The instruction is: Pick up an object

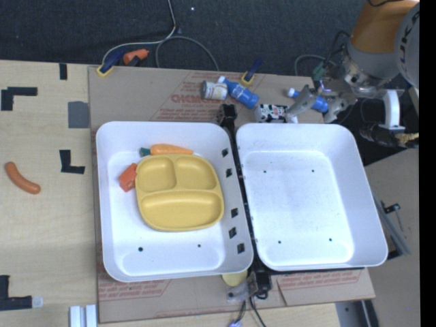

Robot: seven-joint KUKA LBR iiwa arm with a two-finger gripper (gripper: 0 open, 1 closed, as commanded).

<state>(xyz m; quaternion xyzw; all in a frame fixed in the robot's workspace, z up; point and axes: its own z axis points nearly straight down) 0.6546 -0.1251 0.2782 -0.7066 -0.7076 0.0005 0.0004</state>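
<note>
Up beyond the right bin's [368, 203] far edge hovers the gripper [310, 104], finger state impossible to tell. Yellow plate [180, 193] lying in the left bin [112, 182], carrot [170, 149] alongside.

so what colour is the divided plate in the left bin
Yellow; the divided plate shows clearly in the camera view.
</note>
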